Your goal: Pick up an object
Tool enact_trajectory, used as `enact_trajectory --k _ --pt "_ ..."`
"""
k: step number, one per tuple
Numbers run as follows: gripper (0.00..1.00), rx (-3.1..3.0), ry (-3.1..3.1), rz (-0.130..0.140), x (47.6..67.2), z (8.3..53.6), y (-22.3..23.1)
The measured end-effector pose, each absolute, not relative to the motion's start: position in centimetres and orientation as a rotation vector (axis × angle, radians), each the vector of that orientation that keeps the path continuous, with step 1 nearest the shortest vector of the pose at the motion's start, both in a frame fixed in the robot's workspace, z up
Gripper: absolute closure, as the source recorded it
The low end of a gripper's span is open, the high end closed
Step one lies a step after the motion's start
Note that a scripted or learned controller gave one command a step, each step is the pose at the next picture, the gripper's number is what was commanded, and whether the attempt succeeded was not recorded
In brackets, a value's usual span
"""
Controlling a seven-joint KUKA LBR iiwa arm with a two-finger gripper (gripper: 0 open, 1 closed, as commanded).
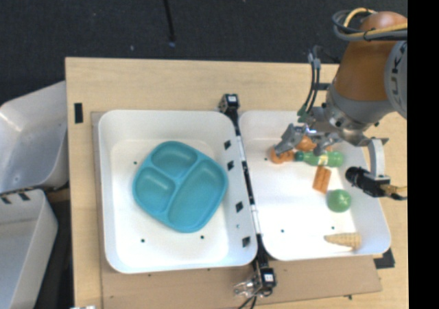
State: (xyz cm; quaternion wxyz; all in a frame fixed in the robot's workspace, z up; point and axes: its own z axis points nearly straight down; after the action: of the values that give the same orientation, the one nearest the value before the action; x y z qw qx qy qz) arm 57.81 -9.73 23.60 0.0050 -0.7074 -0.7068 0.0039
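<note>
My gripper (300, 139) hangs low over the upper middle of the right bin (288, 232), under the grey wrist and orange band of the arm. Just below and left of it lies a small orange-brown object (278, 157). A green elongated toy (322, 159) lies right below the gripper. A bit of orange shows right at the gripper's tip; whether it is held I cannot tell. Further down lie an orange block (321, 179), a green ball (338, 200) and a tan cone (343, 239).
The left bin (116, 232) holds a blue divided plate (180, 185). A black-clipped divider (241, 177) separates the bins. A black-and-white attachment (370, 180) juts from the arm over the right bin's right edge. Bare bin floor lies at the right bin's lower left.
</note>
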Motion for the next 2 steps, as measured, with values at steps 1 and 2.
enact_trajectory --k 1,2 --pt "0.00 -2.219 -2.225 -0.002 58.1 24.3 -9.7" --pt "0.00 -2.222 -2.220 0.006 57.5 19.8 -10.5"
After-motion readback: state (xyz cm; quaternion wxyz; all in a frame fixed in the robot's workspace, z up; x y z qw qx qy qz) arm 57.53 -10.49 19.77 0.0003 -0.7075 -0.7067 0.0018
